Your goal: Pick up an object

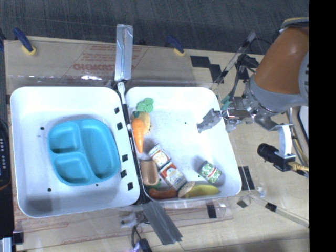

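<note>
Fingers (209, 121) hang over the right bin's (173, 100) upper right part; whether they are spread or closed, I cannot tell. Beneath, a toy carrot (138, 133) lies along that bin's left wall, with small cans (210, 171) nearer the front.

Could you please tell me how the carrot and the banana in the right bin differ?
The carrot is orange with a green leafy top; the banana is yellow. The carrot lies along the bin's left wall, running top to bottom, while the banana lies along the bottom wall, running left to right. Both rest in the right bin.
</note>
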{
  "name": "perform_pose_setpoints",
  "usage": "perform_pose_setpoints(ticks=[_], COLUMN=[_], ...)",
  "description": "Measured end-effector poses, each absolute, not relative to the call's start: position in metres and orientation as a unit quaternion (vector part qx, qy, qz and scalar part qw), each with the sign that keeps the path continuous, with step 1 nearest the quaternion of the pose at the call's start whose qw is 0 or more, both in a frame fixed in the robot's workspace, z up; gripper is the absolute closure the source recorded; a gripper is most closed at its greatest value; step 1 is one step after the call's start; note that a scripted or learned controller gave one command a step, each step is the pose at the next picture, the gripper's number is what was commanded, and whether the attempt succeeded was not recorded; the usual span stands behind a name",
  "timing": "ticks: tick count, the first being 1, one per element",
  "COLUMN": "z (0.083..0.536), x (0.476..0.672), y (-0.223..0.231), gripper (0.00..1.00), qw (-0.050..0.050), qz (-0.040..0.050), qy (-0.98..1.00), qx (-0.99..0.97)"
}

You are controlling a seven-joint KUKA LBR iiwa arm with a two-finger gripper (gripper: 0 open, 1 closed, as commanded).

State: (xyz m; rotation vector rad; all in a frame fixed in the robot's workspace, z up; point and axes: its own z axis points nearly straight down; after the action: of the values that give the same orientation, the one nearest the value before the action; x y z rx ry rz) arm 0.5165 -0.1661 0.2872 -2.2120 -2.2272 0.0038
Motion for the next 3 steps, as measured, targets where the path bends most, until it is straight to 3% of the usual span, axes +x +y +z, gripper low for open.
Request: perform_pose_setpoints(ticks=[1, 2, 3], z=[0.138, 0.091, 0.101], x=[0.520, 0.514, 0.514], y=[-0.098, -0.107, -0.107], gripper=[0.00, 0.00, 1.00], qw=[0.006, 0.001, 0.001], qz=[0.0039, 0.0006, 0.0011], qy=[-0.720, -0.731, -0.732], qx=[-0.694, -0.682, -0.681])
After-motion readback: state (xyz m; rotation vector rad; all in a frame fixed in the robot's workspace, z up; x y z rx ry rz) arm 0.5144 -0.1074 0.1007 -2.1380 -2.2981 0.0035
